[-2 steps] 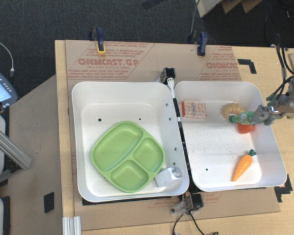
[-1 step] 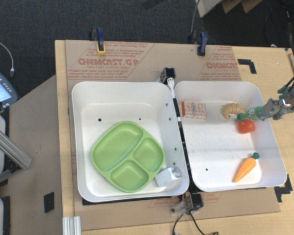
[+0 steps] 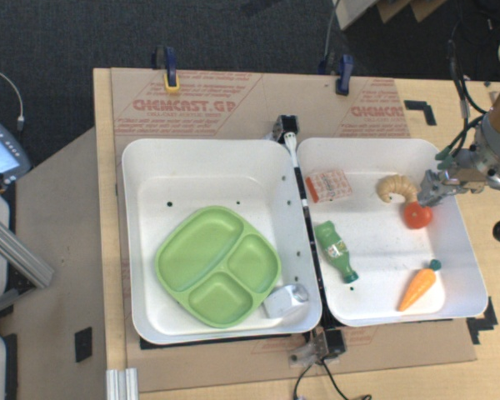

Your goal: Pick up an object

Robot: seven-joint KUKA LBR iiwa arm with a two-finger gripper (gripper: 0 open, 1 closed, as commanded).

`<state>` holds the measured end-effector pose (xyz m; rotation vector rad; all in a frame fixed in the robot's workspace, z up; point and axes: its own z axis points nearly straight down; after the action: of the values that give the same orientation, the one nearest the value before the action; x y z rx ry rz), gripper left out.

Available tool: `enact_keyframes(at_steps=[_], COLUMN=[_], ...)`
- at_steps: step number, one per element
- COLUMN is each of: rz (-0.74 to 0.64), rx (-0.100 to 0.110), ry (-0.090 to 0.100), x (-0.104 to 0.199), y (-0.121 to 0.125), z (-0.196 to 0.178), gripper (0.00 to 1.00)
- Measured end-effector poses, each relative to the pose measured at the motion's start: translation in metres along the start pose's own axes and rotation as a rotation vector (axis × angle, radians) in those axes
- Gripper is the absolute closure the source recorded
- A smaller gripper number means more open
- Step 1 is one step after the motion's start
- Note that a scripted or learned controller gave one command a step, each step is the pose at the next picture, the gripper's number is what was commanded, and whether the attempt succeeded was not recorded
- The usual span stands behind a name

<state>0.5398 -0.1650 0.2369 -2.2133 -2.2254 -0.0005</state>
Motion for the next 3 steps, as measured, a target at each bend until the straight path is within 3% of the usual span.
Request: enact_keyframes(at_steps=[3], rz=[0.000], rx=[0.003], ry=[0.000], x=[0.175], y=[0.023], z=[0.018], gripper=[1.00])
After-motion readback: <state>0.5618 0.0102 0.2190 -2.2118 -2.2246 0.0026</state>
